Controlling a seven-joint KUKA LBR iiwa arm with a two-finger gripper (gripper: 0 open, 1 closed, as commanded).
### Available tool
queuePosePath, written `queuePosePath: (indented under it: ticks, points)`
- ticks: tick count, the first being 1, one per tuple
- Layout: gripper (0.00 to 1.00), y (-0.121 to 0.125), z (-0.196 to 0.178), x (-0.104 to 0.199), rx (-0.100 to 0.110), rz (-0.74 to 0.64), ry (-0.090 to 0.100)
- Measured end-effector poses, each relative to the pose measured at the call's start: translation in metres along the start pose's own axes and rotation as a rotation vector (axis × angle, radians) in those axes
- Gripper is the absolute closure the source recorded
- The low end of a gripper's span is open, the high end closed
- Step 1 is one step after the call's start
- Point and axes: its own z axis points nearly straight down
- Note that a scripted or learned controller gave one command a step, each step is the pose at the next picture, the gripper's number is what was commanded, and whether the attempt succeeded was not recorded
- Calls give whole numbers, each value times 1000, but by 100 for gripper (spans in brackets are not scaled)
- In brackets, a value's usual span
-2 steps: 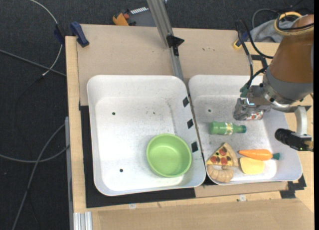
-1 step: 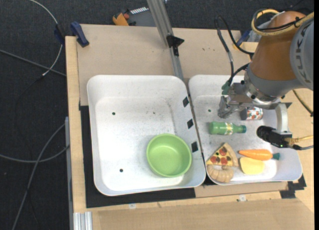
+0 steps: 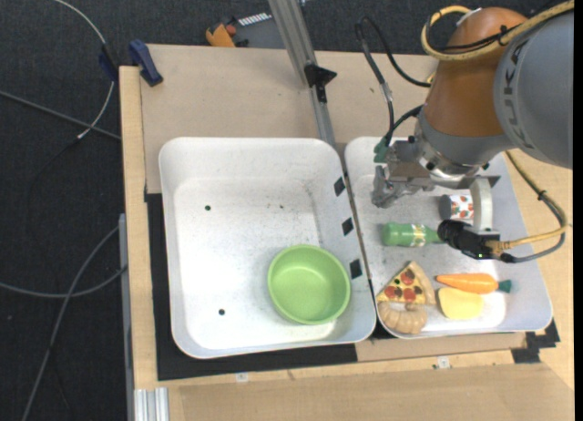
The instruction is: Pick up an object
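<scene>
My gripper (image 3: 390, 189) hangs over the back part of the right bin (image 3: 528, 293), under the grey and orange arm. Just in front of it lies a green bottle (image 3: 409, 234) on its side, apart from the gripper. To its right sits a red and white can (image 3: 460, 207), partly hidden by the wrist and a black cable. Near the bin's front lie a pizza slice (image 3: 407, 286), an orange carrot (image 3: 467, 282), a yellow piece (image 3: 460, 304) and a tan bread-like piece (image 3: 406, 321). I see nothing held in the gripper.
The left bin (image 3: 196, 219) holds a green bowl (image 3: 308, 283) at its front right. A slanted metal pole (image 3: 296, 32) stands behind the bins. The divider between the bins (image 3: 351, 228) lies just left of the gripper.
</scene>
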Motion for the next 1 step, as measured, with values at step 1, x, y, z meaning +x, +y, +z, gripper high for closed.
queuePosePath:
  ticks: [1]
  points:
    - [100,16,-11,47,-1,0,0]
